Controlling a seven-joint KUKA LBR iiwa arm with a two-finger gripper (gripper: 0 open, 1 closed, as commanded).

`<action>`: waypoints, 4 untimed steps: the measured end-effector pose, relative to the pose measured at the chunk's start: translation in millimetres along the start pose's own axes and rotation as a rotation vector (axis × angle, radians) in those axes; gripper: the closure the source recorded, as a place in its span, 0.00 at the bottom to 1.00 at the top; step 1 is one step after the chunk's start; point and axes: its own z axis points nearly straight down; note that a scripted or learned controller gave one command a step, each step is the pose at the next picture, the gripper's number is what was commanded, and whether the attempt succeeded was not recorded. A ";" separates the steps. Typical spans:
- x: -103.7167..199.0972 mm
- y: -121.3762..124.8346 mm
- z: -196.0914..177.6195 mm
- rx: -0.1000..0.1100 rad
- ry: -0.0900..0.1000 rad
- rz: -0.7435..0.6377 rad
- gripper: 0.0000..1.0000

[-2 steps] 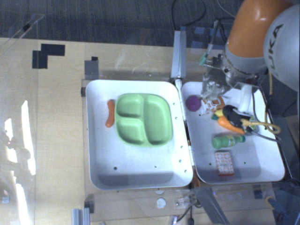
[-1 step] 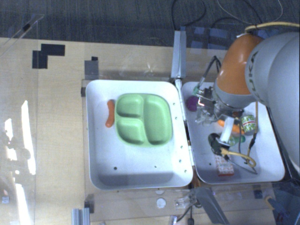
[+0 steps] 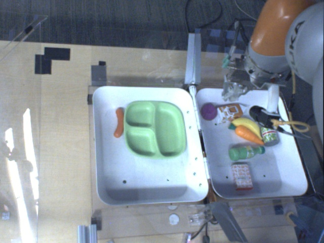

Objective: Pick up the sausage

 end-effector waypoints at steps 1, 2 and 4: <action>-20.0 -6.8 81.0 0.003 -0.001 0.240 1.00; -5.3 50.2 78.8 -0.003 0.000 -0.364 1.00; -94.7 61.8 132.7 -0.004 -0.002 -0.436 1.00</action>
